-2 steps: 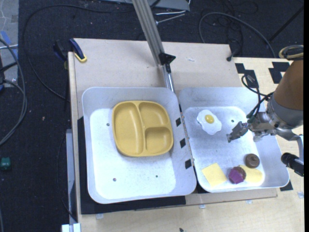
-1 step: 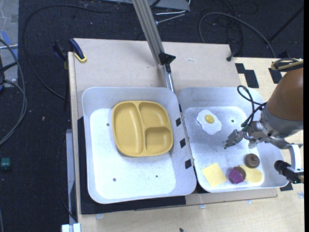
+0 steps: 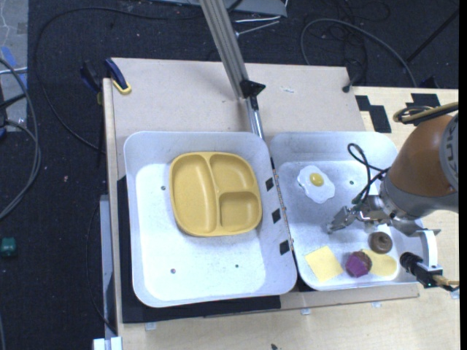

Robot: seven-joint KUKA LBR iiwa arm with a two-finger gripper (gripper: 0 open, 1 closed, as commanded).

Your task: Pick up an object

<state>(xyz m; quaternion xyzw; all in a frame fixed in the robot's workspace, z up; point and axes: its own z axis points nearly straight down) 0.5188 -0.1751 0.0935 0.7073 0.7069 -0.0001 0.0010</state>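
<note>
Dark floor with loose cables surrounds the tabletop [image 3: 182, 86], which carries two white bins side by side. Left bin [image 3: 146, 268]: one yellow divided plate [image 3: 216, 193], nothing else. Right bin [image 3: 292, 148]: a toy fried egg [image 3: 316, 183] toward the back, a yellow square slice [image 3: 324, 263] at the front, a purple piece [image 3: 357, 263] just beside it resting against a pale yellow disc [image 3: 385, 267], and a small brown ring [image 3: 380, 242] behind these. The arm [image 3: 427, 170] reaches in from the right; the gripper [image 3: 343, 220] sits low over the bare bin floor between egg and slice, its fingers pointing left and close together with nothing between them.

No object is yet held. A good grasp probably needs the fingers spread first, then centred over a single item. The egg stands apart from the others and looks the cleanest target; the slice lies flat and may slip out. The purple piece, disc and ring crowd together, so a descent there risks nudging a neighbour.
</note>
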